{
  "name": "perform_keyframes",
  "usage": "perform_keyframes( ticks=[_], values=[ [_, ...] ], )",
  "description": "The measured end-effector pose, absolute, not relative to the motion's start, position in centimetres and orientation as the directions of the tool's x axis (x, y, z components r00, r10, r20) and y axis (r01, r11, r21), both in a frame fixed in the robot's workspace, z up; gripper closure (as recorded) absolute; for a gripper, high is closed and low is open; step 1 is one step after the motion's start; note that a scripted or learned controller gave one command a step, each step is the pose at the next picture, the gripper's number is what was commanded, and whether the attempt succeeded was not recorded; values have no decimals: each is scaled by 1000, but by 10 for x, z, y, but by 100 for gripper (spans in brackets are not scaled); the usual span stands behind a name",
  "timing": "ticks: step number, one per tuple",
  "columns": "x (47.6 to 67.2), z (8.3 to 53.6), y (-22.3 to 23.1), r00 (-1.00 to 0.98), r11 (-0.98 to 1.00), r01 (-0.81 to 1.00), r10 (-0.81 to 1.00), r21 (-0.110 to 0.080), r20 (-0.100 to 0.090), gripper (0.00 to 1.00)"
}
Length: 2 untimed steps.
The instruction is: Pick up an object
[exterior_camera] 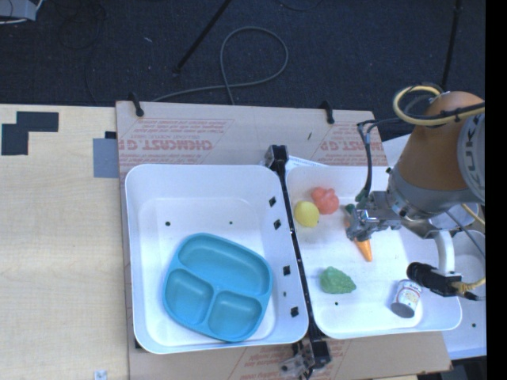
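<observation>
My gripper (360, 226) hangs low over the middle of the right bin (380, 327). An orange carrot-shaped piece (364, 250) pokes out just below it, its upper end hidden against the gripper. To the left lie a yellow ball (306, 214) and a pink-red lumpy piece (325, 199), side by side. A green leafy piece (337, 280) rests nearer the front. A small white can with a red label (405, 298) lies on its side at the front right.
The left bin (150, 204) holds a blue three-compartment plate (218, 287) in its front half. A black divider (287, 244) runs between the bins. The grey and orange arm (440, 157) covers the right bin's far right corner.
</observation>
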<state>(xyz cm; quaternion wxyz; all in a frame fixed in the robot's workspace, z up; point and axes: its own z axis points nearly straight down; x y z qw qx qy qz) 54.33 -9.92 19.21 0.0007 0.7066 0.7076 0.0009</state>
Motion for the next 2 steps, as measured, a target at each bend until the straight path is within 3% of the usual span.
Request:
perform_keyframes(
  ticks=[1,2],
  values=[
    [543,206,-100,-1,1,1000,1000,-1,0,100],
    [558,219,-54,-4,4,1000,1000,-1,2,100]
  ],
)
